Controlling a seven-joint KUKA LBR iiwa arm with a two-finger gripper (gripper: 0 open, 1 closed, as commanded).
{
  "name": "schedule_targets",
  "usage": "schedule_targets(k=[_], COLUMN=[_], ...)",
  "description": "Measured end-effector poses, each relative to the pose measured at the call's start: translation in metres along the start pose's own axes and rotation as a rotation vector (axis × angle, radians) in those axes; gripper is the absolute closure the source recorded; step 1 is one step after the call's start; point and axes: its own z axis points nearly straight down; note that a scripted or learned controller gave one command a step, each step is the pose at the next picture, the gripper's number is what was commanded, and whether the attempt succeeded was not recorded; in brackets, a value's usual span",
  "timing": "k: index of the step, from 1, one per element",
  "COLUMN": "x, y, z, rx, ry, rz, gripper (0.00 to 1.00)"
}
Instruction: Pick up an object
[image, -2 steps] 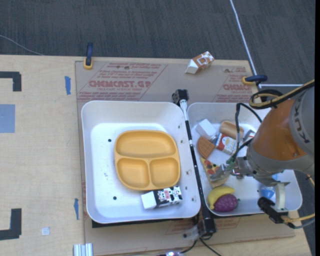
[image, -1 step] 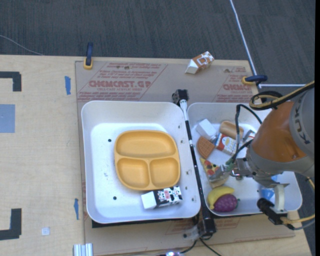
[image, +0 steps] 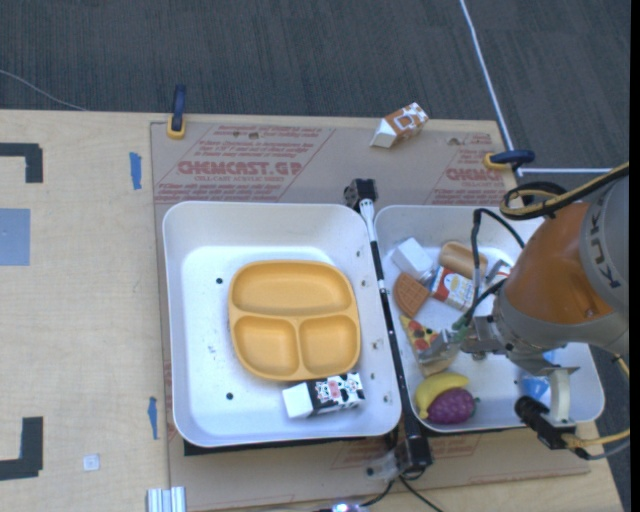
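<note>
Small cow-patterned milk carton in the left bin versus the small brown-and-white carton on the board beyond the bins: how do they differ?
The black-and-white cow-patterned carton lies on its side inside the left white bin, against the near edge of the yellow divided plate. The brown-and-white carton lies outside both bins on the printed cardboard sheet, touching nothing else. Their prints differ: black patches versus brown. Both are small gable-top cartons lying tipped over.

Left bin (image: 190, 330): yellow divided plate (image: 294, 320) at centre, small cow-print carton (image: 324, 395) touching its near edge. Right bin (image: 590, 395): clutter of food items, yellow banana (image: 437, 388) beside purple grapes (image: 453, 406) at near edge. Arm (image: 555, 275) hangs over right bin. Small carton (image: 400, 125) on worktop behind bins.
</note>
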Motion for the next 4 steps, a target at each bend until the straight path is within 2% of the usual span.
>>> schedule_targets(k=[4], x=[0.0008], y=[0.0001], z=[0.0002], rx=[-0.001], ry=[-0.002], rz=[0.001], gripper=[0.0])
